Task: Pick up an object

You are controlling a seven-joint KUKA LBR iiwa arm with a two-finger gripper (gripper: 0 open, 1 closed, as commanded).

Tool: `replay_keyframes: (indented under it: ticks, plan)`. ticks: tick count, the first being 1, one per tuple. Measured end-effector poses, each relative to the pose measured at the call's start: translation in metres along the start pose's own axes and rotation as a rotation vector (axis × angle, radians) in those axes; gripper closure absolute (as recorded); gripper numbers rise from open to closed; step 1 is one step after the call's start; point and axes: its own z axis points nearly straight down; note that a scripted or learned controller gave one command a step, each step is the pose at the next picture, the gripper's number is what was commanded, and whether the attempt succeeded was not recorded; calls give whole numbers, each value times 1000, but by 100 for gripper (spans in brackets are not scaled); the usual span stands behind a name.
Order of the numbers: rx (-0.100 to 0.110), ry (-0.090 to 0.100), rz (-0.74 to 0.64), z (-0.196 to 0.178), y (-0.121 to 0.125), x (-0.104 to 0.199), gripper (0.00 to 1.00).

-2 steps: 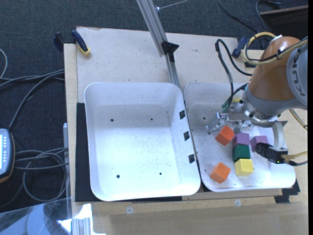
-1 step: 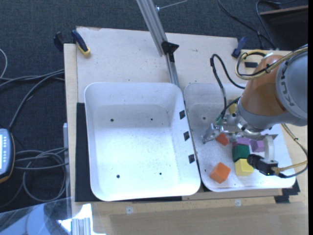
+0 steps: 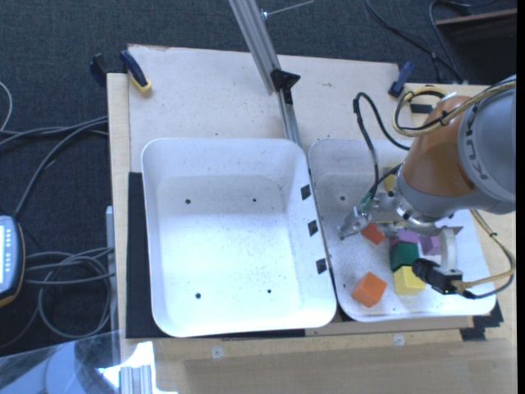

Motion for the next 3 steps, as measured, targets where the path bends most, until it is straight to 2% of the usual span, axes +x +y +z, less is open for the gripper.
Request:
replay_keyframes:
  ticks: [1,2,3]
  plan:
    - [-8,-1,-1,-12,2,0,100]
    - [8,6,-8,-56,9,3,100]
    - [7,6,-8,-103,11,11,100]
